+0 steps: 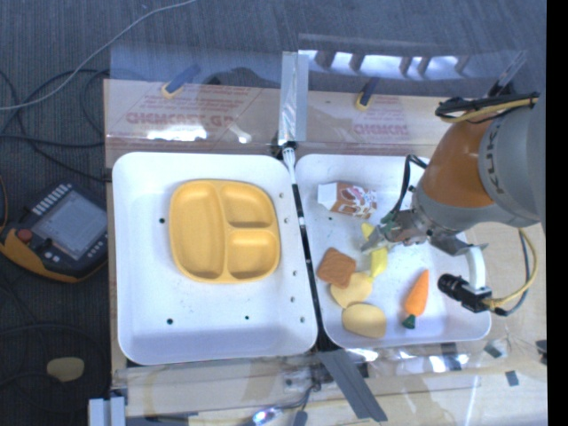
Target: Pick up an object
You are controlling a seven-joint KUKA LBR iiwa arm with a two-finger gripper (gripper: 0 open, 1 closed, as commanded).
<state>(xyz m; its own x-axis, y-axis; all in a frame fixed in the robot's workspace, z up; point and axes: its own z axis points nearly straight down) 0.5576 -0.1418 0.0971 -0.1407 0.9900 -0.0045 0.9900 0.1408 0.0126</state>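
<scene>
In the right bin (461, 327) lie several toy foods. A white and brown packet (351, 200) sits at the back left. A brown cracker (335, 266), a pale heart-shaped piece (357, 288) and a pale yellow potato-like lump (364, 319) line the bin's left side. An orange carrot (415, 294) lies near the front right. Two small yellow bits (379, 261) (366, 232) rest in the middle. My gripper (392, 231) hangs low over the bin's middle, just right of the upper yellow bit, below the orange-banded wrist (457, 171).
The left bin (142, 309) holds a yellow divided plate (224, 230). A black fitting with a cable (461, 291) hangs at the right bin's right side. A teach pendant (58, 229) lies on the floor at the left.
</scene>
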